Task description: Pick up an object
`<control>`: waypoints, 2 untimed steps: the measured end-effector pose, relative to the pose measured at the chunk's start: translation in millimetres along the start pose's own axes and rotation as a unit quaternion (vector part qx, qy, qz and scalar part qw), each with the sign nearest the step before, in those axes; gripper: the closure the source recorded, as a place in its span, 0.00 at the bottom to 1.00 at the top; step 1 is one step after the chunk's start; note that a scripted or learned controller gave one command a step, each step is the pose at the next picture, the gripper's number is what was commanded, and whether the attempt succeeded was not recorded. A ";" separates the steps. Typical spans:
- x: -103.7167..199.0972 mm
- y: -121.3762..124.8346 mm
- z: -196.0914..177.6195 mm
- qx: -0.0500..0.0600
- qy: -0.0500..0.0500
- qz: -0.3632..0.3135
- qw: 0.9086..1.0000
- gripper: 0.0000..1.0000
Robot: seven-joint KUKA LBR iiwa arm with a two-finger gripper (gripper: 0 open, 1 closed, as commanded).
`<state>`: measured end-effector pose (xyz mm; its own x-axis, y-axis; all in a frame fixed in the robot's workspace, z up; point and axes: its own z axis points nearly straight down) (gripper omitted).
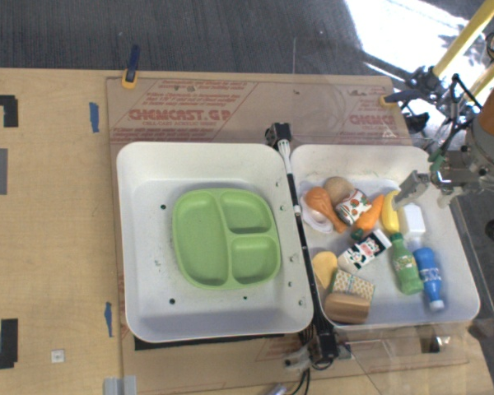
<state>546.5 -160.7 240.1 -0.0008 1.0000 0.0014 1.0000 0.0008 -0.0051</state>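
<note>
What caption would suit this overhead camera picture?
Gripper poised over right bin of toy food; green divided plate in left bin.

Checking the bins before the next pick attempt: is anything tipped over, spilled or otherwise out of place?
Nothing looks spilled or damaged. The toy items lie jumbled in the right bin, the blue bottle and green bottle on their sides. The green divided plate sits flat in the left bin.

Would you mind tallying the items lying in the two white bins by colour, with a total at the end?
Green: 2, the divided plate and green bottle
Blue: 1, blue bottle
Orange: 2, drumstick and carrot
Yellow: 1, banana
White: 1, white block
Brown or tan: 4, by my best reading of the pile
Printed cartons: 2
Total: 13
</note>
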 end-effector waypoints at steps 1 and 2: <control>45.8 28.1 135.6 -0.004 -0.001 0.032 0.999 0.00; 46.4 27.6 129.4 -0.002 -0.001 0.033 0.999 1.00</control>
<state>573.4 -114.2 110.6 0.0649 0.9979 -0.0014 0.9979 -0.0649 -0.0013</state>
